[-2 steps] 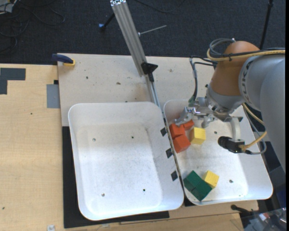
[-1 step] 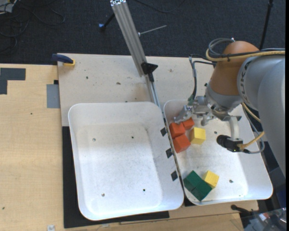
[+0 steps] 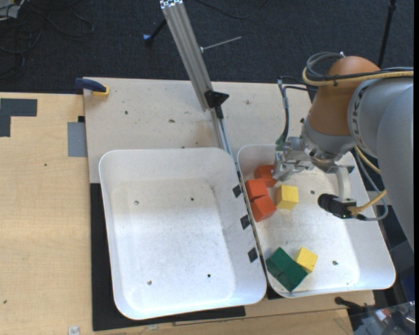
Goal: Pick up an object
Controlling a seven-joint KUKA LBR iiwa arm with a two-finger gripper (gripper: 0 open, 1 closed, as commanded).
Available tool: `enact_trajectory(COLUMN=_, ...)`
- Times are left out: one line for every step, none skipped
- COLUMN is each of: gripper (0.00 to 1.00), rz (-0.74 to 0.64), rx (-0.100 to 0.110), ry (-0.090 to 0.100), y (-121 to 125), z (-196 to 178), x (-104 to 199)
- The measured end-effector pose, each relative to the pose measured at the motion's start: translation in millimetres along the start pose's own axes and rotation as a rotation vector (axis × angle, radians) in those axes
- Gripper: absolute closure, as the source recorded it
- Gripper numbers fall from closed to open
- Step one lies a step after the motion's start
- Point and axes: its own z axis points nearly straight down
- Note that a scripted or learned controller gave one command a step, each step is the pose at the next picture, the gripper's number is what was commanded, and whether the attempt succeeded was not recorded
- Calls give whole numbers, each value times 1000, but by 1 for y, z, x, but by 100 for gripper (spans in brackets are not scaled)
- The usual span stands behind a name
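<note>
Two orange blocks (image 3: 260, 197), bright, beside one yellow cube (image 3: 288, 196).

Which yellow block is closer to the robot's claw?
The yellow block beside the orange blocks, just below the gripper. The other yellow block sits far down the bin next to the green block.

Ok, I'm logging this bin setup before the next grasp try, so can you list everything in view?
orange blocks: about three, orange, clustered by the right bin's left wall
yellow block: one, yellow, right of the orange blocks
second yellow block: one, yellow, near front of right bin
green block: one, dark green, touching the second yellow block
left bin: one, white
right bin: one, white
aluminium rail: one, silver, behind bins
arm: one, grey and orange, from right
gripper: one, above the orange blocks
</note>
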Motion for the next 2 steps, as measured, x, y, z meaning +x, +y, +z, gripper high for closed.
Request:
enact_trajectory(gripper=100, rz=-1, rx=13, ry=4, y=2, z=-63, x=-6)
enact_trajectory(gripper=100, rz=-3, rx=16, ry=5, y=3, z=-81, x=-8)
